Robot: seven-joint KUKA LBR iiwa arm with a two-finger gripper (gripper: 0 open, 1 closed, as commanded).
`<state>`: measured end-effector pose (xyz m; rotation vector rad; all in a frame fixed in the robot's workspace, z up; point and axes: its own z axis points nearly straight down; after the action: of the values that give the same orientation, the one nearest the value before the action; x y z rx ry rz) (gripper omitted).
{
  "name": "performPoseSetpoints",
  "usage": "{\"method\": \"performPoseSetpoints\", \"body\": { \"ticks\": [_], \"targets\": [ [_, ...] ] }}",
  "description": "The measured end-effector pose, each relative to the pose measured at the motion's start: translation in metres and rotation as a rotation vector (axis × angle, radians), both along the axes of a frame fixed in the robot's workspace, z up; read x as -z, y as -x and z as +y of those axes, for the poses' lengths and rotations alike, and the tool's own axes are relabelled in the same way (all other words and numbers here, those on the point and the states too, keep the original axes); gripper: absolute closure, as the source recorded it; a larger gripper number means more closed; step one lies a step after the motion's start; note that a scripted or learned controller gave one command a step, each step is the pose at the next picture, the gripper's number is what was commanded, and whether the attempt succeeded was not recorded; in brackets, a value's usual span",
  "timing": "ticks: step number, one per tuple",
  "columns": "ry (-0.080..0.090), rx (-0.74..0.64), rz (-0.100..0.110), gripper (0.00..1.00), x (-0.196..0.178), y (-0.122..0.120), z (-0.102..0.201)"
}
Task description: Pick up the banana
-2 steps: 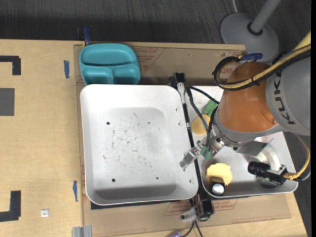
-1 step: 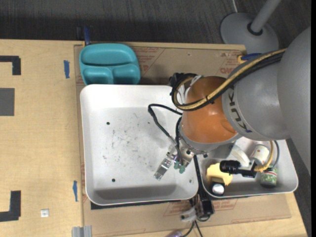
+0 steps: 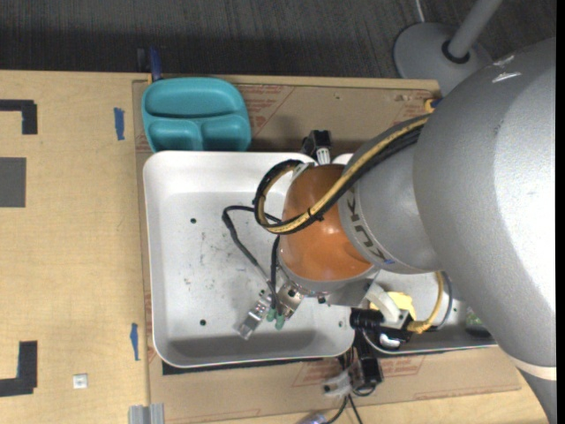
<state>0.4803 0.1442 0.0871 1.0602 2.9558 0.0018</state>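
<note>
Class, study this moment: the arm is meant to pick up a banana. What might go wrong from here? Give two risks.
1. The gripper sits low over the left bin, close to its front wall, and may strike the floor or rim.
2. Loose cables hang beside the orange band and might snag. The arm covers the right bin, so the banana's place cannot be checked.
</note>
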Motion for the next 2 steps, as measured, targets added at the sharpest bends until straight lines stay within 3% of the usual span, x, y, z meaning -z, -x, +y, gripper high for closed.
{"method": "performPoseSetpoints", "body": {
  "ticks": [1,2],
  "targets": [
    [-0.002,0.057,-0.006,0.00,0.0000,-0.0011,0.0648],
    [-0.002,0.057,-0.006,0.00,0.0000,-0.0011,0.0646]
  ]
}}
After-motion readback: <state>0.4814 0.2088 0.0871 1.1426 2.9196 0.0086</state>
